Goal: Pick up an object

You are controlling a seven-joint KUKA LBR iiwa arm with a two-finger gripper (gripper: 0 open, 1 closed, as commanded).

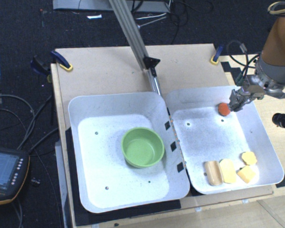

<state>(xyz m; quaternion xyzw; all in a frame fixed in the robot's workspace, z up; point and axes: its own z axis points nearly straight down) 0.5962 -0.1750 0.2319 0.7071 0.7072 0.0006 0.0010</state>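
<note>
Right bin [262, 141] | orange ball [223, 109] touching fingers [236, 103] | grip state unclear

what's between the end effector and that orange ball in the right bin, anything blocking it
Nothing visible stands between them. The end effector sits right beside the orange ball at the far right side of the right bin, with no object between. The yellow and tan pieces lie apart, at the bin's near edge.

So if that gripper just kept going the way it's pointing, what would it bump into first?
Most likely the small orange ball, which sits right at the tip of the gripper near the far edge of the right bin. From this slanted view, depth is hard to judge, so it might already touch.
</note>
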